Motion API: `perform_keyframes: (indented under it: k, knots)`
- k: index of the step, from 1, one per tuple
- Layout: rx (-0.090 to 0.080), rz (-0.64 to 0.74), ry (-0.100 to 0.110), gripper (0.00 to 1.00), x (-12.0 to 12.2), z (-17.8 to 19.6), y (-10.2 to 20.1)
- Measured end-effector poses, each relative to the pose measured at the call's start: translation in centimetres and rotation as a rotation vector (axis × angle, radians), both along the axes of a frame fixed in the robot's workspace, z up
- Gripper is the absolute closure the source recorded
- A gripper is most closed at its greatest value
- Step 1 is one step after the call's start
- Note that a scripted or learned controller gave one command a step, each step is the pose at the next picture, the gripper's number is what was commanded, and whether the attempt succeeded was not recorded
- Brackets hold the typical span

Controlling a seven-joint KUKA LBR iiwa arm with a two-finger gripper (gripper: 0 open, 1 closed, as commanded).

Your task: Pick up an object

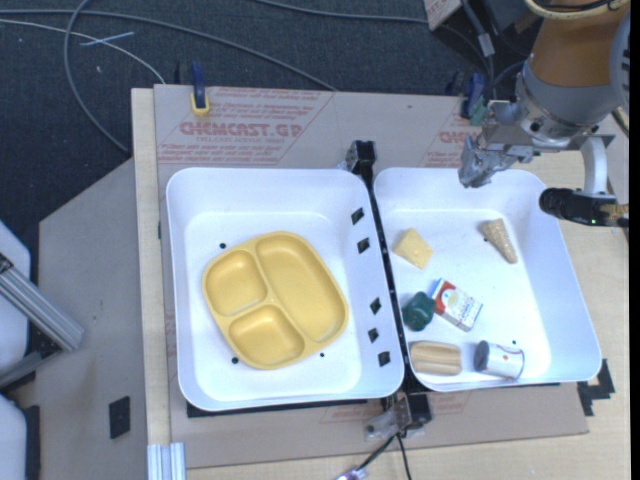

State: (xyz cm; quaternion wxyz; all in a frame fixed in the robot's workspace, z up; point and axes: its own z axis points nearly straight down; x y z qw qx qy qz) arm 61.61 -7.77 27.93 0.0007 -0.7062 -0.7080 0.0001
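**Gripper above the far rim of the right bin**

While the arm reaches in from the right, the gripper (pixel 478 173) hangs over the far edge of the right bin (pixel 570 298); whether it is open or closed cannot be told, and nothing shows in its grasp. Nearer the camera lie a tan cone (pixel 499 239) just below it, a yellow wedge (pixel 412 249) below-left, then a red-and-white carton (pixel 457 305), green piece (pixel 417 313), wooden cylinder (pixel 435 358) and grey can (pixel 498 359). Well left, the left bin (pixel 190 268) holds a yellow divided tray (pixel 275 298).
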Motion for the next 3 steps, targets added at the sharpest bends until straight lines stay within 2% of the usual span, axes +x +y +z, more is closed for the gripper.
perform_keyframes:
  k: [1, 2, 3]
  knots:
    - [0.0, -0.001, 0.001, 1.0, -0.7, 0.0, 5.0]
    - [0.0, 0.0, 0.002, 1.0, -1.0, -1.9, 10.6]
    - [0.0, -0.001, 0.002, 1.0, -1.6, -2.8, 14.8]
